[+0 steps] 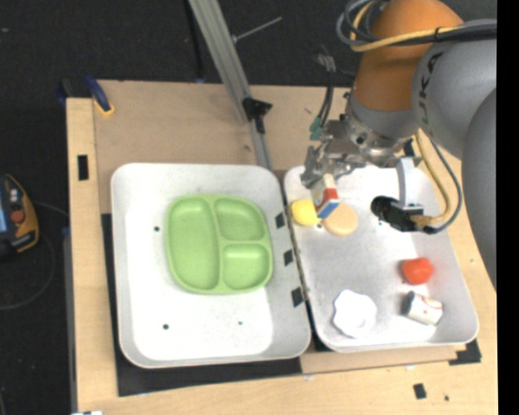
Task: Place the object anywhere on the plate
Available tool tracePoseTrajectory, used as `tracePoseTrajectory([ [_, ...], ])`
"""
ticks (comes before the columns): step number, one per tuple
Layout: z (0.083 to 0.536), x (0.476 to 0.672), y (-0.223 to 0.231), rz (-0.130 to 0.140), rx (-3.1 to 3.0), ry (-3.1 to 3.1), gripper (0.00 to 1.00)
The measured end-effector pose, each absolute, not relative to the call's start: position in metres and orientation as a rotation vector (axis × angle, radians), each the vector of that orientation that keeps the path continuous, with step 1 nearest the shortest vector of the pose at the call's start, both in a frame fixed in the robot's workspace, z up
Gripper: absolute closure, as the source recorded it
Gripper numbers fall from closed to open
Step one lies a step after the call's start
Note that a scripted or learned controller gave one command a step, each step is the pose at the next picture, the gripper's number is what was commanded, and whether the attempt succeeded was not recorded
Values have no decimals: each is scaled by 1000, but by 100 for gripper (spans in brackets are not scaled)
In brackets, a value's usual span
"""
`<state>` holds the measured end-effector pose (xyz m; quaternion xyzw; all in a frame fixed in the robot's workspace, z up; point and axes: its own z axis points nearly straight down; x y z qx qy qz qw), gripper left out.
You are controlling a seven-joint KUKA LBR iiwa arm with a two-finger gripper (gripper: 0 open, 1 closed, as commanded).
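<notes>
A light green plate (pixel 218 243) with three compartments lies in the left bin (pixel 138 318). My gripper (pixel 322 178) hangs over the far left corner of the right bin (pixel 450 318). Directly under its tip is a small red, white and blue object (pixel 329 201). That object touches a yellow piece (pixel 304 213) on its left and a tan round piece (pixel 341 221) on its right. Whether the gripper holds the small object cannot be made out from this angle.
The right bin also holds an orange object (pixel 418 271), a white lumpy object (pixel 355 311) and a small white and brown item (pixel 422 308). A black cable clip (pixel 391 212) hangs from the arm. A grey metal bar (pixel 229 63) slants across the back of the bench.
</notes>
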<state>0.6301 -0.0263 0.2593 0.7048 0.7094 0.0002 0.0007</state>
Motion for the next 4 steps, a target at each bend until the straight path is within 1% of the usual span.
tracePoseTrajectory([
  [1,260,653,25,3,2212,2228,100],
  [2,246,669,81,2,2213,2229,100],
  [3,232,673,127,1,2213,2227,100],
  [4,252,673,128,4,2215,2225,100],
])
